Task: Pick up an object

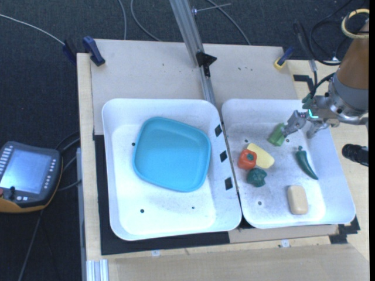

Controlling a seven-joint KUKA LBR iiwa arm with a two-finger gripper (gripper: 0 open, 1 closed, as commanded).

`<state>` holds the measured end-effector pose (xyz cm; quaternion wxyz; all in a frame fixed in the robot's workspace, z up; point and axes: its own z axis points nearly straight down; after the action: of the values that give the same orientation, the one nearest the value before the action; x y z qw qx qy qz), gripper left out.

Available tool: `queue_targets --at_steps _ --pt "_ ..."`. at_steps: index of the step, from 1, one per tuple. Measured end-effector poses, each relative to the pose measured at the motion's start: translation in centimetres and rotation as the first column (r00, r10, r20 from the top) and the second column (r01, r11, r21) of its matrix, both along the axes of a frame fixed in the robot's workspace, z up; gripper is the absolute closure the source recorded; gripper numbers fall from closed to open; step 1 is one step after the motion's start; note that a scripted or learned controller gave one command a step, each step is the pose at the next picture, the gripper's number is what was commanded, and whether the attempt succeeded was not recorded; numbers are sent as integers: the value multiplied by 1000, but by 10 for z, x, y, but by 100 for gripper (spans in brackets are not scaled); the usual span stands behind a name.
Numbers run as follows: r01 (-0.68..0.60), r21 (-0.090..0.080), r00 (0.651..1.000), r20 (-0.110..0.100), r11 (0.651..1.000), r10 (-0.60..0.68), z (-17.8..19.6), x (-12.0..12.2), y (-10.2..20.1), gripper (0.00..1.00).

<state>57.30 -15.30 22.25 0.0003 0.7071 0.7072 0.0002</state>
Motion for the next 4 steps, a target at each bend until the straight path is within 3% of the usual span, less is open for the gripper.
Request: queue_targets --at_steps 1,3,4 --pt "0 0 1000 0 1000 0 0 0 0 0" --pt "0 1 1000 -4 1000 0 -106 -4 -5 0" --pt "0 1 1000 -2 1000 0 -128 -4 -5 0"
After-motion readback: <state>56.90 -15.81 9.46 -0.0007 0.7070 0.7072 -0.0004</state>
